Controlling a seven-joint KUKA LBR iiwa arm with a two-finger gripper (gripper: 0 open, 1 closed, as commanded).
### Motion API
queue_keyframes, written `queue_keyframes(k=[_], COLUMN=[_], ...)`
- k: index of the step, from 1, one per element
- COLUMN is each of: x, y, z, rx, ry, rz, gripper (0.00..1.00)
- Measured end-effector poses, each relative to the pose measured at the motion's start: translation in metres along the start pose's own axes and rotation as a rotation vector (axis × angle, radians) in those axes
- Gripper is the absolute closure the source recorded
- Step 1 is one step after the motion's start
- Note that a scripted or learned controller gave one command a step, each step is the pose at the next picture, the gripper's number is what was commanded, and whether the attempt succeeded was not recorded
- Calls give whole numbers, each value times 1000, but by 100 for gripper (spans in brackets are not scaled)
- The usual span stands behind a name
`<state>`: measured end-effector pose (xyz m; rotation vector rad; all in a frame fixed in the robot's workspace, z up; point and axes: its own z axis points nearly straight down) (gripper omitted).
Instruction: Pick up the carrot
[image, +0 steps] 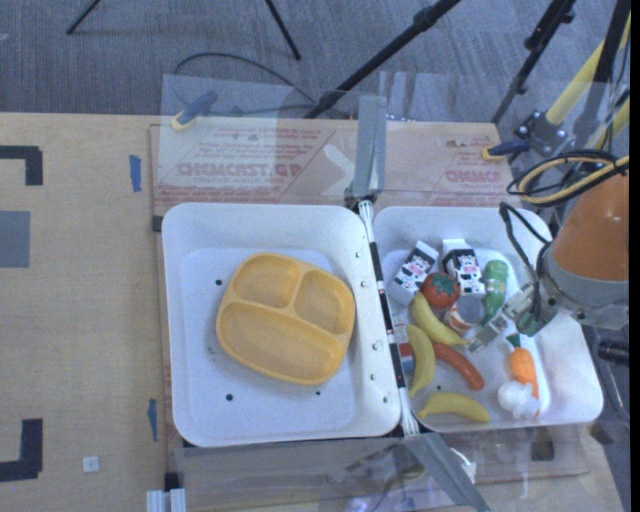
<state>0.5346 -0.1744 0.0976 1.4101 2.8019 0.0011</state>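
A: How many bins sit on the counter (80, 330)?

B: Two. The left bin (190, 400) holds one yellow tray (285, 318) with three compartments. The right bin (580, 385) holds three bananas (421, 358), two cow-print cartons (415, 268), one tomato (440, 290), one sausage (460, 365) and one carrot (523, 367).

A: And the end effector (510, 318)?

B: It hangs in the right bin just above the carrot's green top; whether it is released or clenched cannot be told.
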Motion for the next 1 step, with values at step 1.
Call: queue_keyframes(k=[1], x=[-9], y=[-65], z=[11], rx=[-2], ry=[6], rz=[21], gripper=[0])
